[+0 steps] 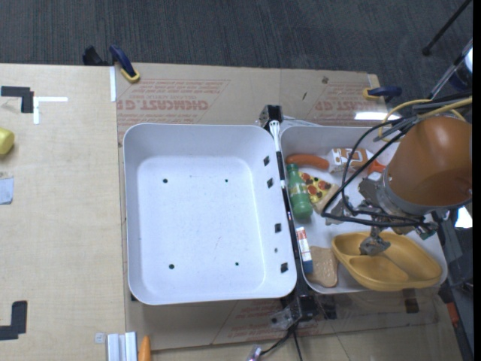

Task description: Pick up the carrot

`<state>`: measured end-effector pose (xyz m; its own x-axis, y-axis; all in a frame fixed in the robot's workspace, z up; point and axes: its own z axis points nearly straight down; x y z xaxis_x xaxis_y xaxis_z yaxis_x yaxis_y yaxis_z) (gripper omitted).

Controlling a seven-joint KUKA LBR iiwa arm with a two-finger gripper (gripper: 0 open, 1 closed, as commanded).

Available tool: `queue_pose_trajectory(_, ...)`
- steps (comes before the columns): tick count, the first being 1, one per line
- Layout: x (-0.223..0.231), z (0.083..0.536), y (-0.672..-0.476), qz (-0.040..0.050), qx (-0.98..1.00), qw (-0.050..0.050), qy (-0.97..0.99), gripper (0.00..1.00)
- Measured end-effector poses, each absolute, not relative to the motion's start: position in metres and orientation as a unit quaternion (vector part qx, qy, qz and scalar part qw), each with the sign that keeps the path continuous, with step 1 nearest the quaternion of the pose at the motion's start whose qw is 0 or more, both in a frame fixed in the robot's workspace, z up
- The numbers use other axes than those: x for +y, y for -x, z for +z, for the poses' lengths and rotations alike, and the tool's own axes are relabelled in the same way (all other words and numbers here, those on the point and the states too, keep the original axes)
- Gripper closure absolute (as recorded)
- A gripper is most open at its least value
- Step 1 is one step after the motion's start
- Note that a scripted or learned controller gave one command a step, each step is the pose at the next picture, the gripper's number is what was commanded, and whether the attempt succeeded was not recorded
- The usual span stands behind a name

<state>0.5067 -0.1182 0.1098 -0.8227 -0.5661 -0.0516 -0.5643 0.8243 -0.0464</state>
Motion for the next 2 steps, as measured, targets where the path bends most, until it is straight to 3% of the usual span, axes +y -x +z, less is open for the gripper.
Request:
queue_pose_trajectory(1, -0.186, 0.103, -0.507, -0.0062, 0.913, 0.011, 0.407, 0.0)
queue_pose_trajectory(2, -0.216, 0.098, -0.532, -0.0013, 0.893, 0.01, 0.451, 0.0)
